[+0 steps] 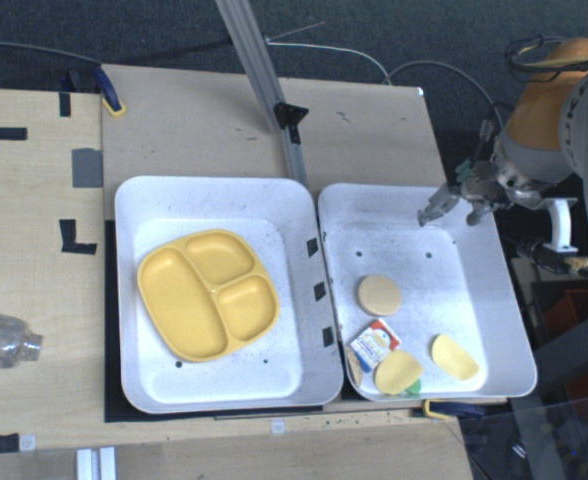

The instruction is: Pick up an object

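Note:
The right bin [414, 223] holds a round tan disc [379, 294], a small red and white packet [373, 346], a yellow lump [397, 372] beside the packet, and a second yellow piece [455, 357] near the front right corner. My gripper [453, 208] hangs over the bin's far right corner, above and to the right of the disc. Its two dark fingers are spread apart with nothing between them. The grey arm with its orange band [551, 88] comes in from the right.
The left bin [134, 218] holds a yellow three-compartment tray [207, 293]. A metal pole [254, 53] slants down to the bins' far edge. A clear plastic bottle [4, 340] lies on the bench at the far left.

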{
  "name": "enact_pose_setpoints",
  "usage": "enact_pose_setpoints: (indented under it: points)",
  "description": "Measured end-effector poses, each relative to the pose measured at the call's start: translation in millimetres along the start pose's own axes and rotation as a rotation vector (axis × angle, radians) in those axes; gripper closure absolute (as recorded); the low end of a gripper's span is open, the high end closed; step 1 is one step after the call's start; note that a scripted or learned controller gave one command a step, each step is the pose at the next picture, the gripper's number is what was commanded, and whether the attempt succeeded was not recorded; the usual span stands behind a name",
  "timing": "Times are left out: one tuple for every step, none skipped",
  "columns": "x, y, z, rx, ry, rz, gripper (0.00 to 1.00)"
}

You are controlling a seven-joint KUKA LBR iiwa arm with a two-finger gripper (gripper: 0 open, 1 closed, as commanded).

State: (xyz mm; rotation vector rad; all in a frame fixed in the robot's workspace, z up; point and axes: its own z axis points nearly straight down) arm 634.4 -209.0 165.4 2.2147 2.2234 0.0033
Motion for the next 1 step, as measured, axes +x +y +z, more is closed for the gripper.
enact_pose_setpoints:
  points:
    - [-1.1,-14.9,80.6,0.007,-0.001,0.003,0.0]
